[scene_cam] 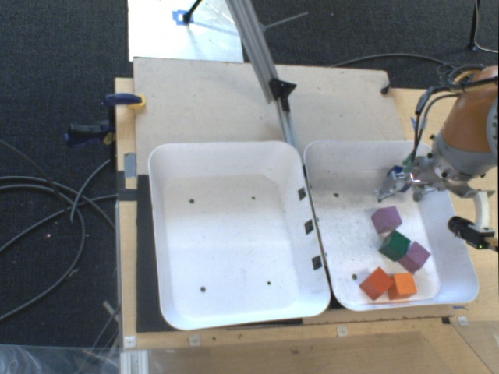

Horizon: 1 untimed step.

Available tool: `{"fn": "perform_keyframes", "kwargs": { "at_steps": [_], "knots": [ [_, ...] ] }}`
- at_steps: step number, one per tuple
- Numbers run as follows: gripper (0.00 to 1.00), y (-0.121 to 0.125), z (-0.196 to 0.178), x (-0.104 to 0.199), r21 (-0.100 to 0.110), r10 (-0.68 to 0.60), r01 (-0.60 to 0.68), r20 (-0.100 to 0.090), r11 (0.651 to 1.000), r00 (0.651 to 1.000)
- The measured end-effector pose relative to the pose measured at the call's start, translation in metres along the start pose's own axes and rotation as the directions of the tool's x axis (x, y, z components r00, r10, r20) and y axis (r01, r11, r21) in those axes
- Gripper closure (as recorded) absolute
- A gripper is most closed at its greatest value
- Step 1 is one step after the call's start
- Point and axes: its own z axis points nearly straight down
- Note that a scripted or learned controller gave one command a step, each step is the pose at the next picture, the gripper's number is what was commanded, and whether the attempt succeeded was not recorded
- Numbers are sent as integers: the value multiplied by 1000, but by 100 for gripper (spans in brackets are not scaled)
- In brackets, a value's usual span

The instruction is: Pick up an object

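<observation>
The gripper (392, 184) is seen over the right bin (343, 209), just above a purple block (386, 219) (nothing between its fingers, which are spread apart). Green (394, 245), purple (415, 255) and orange blocks (376, 283) are clustered nearby.

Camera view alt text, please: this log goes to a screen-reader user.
The gripper hangs over the right bin, just above a cluster of five blocks: two purple blocks, a green block and two orange blocks. The left bin sits beside it on the bench.
</observation>
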Motion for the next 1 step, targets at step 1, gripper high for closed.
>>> {"fn": "perform_keyframes", "kwargs": {
  "at_steps": [1],
  "knots": [
    [0, -31, 36, 21, -2, -2, 2, -2, 1000, 1000]
  ]
}}
